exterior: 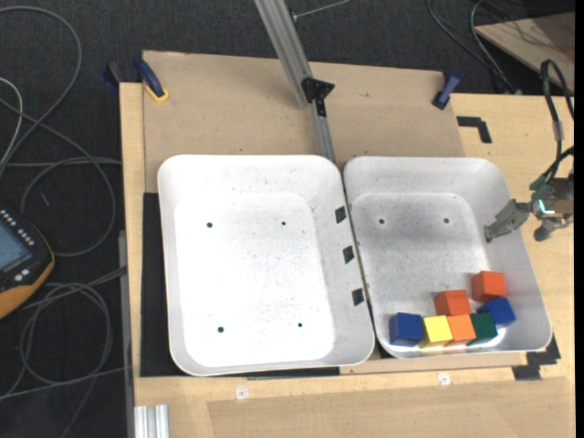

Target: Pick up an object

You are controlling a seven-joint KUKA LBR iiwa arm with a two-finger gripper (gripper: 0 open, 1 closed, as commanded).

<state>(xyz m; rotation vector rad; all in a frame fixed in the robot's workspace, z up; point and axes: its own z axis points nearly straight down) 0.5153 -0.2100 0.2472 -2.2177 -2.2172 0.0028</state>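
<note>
A pale wooden bench [274,89] is seen from above, laid on a dark carpeted floor [55,80] strewn with loose cables [36,181]. Two shallow white bins are set side by side on the bench: the left bin [251,176] and the right bin [429,176], both speckled grey with wear. A metal pole [292,53] is slanted across the upper middle, and blue clamps [151,80] are fixed at the bench's far edge. A cluster of small blocks [452,318] in orange, blue, yellow and green is gathered in the near right corner of the right bin, several touching. The gripper [520,222] is seen at the right bin's right rim, well apart from the blocks, with its fingers spread and nothing between them. A handheld pendant [18,254] is lying on the floor at far left.
</note>
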